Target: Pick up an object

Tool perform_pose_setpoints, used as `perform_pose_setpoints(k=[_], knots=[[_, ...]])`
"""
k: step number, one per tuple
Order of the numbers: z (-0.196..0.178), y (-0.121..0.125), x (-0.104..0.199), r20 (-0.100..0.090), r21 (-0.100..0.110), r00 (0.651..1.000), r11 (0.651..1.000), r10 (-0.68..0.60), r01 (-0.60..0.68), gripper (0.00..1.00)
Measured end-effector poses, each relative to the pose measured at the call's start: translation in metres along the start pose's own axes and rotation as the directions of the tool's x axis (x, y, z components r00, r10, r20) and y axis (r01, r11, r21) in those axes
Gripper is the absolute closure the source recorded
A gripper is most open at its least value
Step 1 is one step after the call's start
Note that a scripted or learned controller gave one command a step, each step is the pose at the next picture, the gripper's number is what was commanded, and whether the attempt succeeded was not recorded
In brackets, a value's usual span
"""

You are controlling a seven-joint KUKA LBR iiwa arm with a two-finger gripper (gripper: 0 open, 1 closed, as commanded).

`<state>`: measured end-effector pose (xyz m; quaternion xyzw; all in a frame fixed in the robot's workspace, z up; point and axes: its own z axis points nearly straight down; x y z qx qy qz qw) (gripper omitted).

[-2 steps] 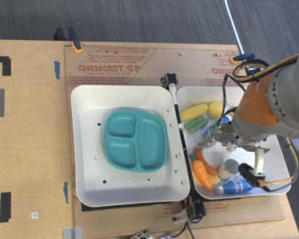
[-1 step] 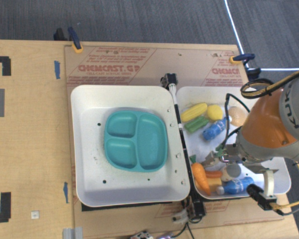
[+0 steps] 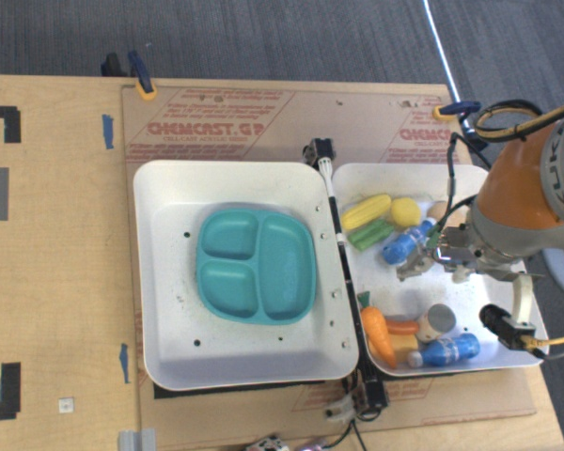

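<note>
On the cardboard-covered bench [image 3: 263, 120] above grey carpet [image 3: 263, 17], the end effector [image 3: 423, 259] hovers; its opening can't be told.

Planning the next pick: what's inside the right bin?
The right bin holds corn, a lemon, two blue bottles, a carrot. The gripper covers some of it.

two shallow white bins sit side by side on the counter: the left bin [image 3: 160, 280] and the right bin [image 3: 395, 299]. the left bin holds one teal divided plate [image 3: 257, 263] with three compartments. the right bin holds one yellow corn cob [image 3: 367, 211], one yellow lemon [image 3: 406, 211], one green vegetable [image 3: 368, 234], two blue bottles [image 3: 401, 246] [image 3: 448, 350], one orange carrot [image 3: 379, 335] and one grey can [image 3: 439, 320].
</note>
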<state>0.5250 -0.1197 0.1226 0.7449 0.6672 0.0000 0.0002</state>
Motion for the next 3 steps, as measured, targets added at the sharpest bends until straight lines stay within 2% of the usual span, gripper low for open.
perform_pose_setpoints(k=[1,2,3], knots=[[0.037,0.069,0.028,0.0,-0.003,1.0,1.0,-0.004,0.004,0.0],[0.026,0.07,0.028,0.001,-0.005,1.0,1.0,-0.005,0.005,1.0],[-0.122,0.016,0.039,0.0,-0.001,0.986,0.986,0.166,-0.166,1.0]])
